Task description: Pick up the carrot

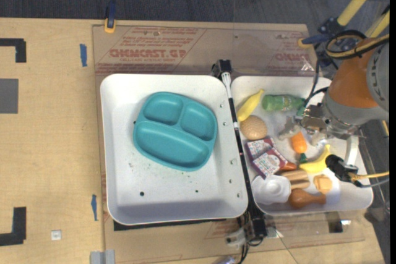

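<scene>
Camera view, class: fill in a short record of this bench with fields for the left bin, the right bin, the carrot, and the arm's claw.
left bin: shallow white plastic bin holding a teal three-compartment plate
right bin: shallow white plastic bin crowded with toy food, including a yellow banana, a tan round bun and a green wrapped item
carrot: small orange carrot piece near the bin's middle
claw: grey metal claw low over the carrot, reaching in from the right; grip unclear
</scene>
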You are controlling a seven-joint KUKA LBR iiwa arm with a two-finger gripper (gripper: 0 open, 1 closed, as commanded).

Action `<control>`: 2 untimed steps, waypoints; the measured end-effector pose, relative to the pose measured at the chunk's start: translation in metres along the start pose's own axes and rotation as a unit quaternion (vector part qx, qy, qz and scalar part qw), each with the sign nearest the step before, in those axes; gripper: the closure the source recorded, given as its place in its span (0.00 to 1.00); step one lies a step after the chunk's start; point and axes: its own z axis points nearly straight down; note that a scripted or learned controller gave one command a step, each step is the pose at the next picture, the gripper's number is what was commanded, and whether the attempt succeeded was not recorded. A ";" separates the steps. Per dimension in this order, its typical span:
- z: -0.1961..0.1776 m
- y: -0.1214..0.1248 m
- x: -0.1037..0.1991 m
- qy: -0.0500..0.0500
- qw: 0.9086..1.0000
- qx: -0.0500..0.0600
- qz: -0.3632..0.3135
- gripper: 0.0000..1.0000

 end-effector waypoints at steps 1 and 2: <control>-0.012 0.003 -0.004 -0.005 1.000 -0.004 0.001 1.00; -0.100 0.033 0.121 0.003 1.000 0.001 -0.017 1.00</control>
